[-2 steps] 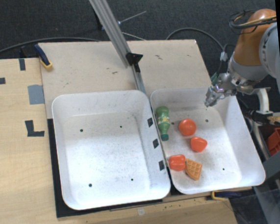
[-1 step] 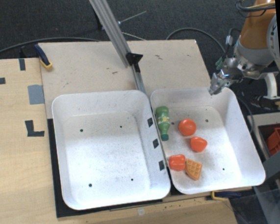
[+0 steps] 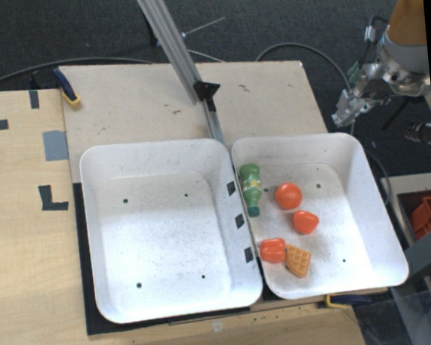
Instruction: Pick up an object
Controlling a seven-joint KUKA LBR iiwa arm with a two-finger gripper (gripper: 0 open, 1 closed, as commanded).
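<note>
While the arm is hanging off the bench's upper right corner, the scene is reading as follows:

Bins: two white bins are sitting side by side; the left bin (image 3: 160, 226) is lying beside the right bin (image 3: 356, 215), their rims touching along the middle.
Objects: five are lying in the right bin; one green bottle (image 3: 250, 188), one orange-red round fruit (image 3: 288, 196), one red strawberry-like piece (image 3: 305, 221), one orange-red pepper-like piece (image 3: 272, 250), one tan waffle piece (image 3: 297, 261).
Bottle axis: it is lying flat against the bin's left wall; its long axis is running up and down the view, narrow end pointing toward the near edge.
Gripper (image 3: 344, 115): it is hovering outside the right bin, beyond its far right corner, well apart from every object; whether its fingers are apart or together, I cannot tell.
</note>
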